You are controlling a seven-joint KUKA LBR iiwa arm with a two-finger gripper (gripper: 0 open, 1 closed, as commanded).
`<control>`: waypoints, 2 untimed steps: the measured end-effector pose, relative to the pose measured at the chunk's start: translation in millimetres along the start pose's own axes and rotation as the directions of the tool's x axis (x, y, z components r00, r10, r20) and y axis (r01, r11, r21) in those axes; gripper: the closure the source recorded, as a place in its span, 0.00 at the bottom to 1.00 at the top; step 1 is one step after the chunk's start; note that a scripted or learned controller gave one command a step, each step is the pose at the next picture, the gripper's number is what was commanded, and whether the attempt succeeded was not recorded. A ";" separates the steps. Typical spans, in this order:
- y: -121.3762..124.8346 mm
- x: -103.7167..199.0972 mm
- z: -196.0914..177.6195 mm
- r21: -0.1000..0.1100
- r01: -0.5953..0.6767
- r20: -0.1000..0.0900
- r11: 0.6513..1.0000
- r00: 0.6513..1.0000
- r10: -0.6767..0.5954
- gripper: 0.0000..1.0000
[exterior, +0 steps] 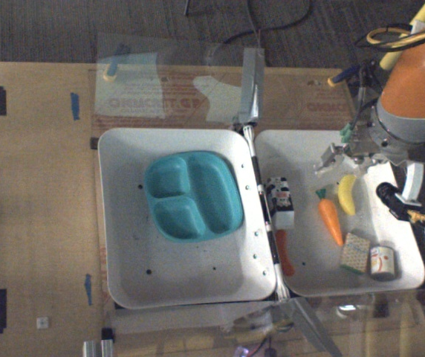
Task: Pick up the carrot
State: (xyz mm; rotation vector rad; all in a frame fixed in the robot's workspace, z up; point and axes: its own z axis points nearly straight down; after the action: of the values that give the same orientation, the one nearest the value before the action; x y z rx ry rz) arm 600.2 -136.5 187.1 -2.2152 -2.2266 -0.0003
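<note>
The teal 3-compartment plastic tray [195, 195] sits in my left white bin [123, 274]. In the right white bin [302, 281] the orange tapered carrot [331, 220] lies just beside the yellow banana [347, 194]. My gripper [340, 157] hovers above them, its opening unclear; I could grab the banana instead.

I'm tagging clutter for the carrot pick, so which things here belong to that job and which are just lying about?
Belongs to the job:
carrot, in the right bin
gripper, above the bin's far side

Just lying about:
banana, beside the carrot
small can
patterned block
black-and-white carton
red stick
teal divided tray in the left bin
</note>
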 end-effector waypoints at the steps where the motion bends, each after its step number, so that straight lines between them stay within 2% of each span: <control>1: -36.4 17.3 98.6 -0.010 -0.082 0.000 0.997 0.997 0.082 0.00; 2: -36.5 11.3 87.8 -0.014 -0.092 0.005 0.996 0.996 0.092 1.00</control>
State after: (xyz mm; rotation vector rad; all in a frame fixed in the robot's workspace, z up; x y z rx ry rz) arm 563.6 -125.4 99.3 -2.3252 -2.1316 -0.0101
